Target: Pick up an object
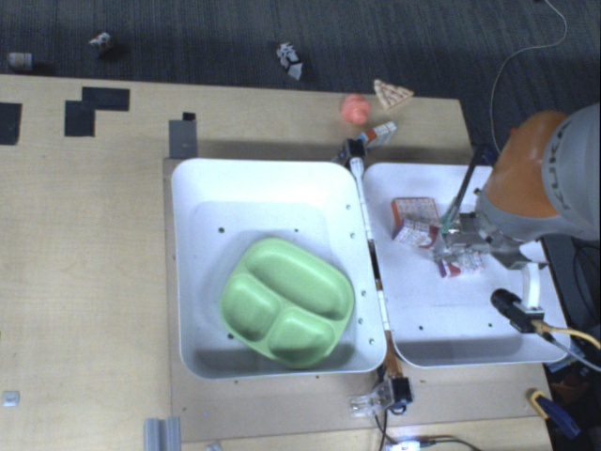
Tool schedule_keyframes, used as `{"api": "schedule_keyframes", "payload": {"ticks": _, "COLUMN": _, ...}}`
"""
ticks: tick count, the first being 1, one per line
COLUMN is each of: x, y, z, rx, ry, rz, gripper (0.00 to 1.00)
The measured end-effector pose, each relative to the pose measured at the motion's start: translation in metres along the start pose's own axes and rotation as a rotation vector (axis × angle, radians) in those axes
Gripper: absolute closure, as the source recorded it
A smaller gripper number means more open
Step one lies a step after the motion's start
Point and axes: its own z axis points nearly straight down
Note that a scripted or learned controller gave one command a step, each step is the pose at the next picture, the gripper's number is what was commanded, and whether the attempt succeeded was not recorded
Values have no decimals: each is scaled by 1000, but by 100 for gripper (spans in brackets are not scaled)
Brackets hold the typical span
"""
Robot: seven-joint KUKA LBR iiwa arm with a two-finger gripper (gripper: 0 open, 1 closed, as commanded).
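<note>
A green divided plate (286, 301) lies tilted in the left bin (202, 205). In the right bin (413, 336) a small red and white box (413, 216) lies near the back, with a crumpled red and white wrapper (462, 264) just right of it. My gripper (449, 242) is low over the right bin, between the box and the wrapper, right at the wrapper's edge. The wrist hides how its tips meet those items.
On the bench behind the bins lie a pink ball (355, 109), a wedge-shaped toy (392, 93) and a small tube (378, 135). Black patches mark the bench at the far left. Small bits lie on the dark floor beyond.
</note>
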Motion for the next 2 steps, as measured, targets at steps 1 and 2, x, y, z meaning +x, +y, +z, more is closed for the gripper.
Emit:
{"api": "schedule_keyframes", "payload": {"ticks": 1, "x": 61, "y": 62, "z": -82, "rx": 19, "ry": 11, "rz": -1, "gripper": 100}}
{"api": "schedule_keyframes", "payload": {"ticks": 2, "x": 60, "y": 62, "z": -81, "rx": 22, "ry": 10, "rz": -1, "gripper": 0}}
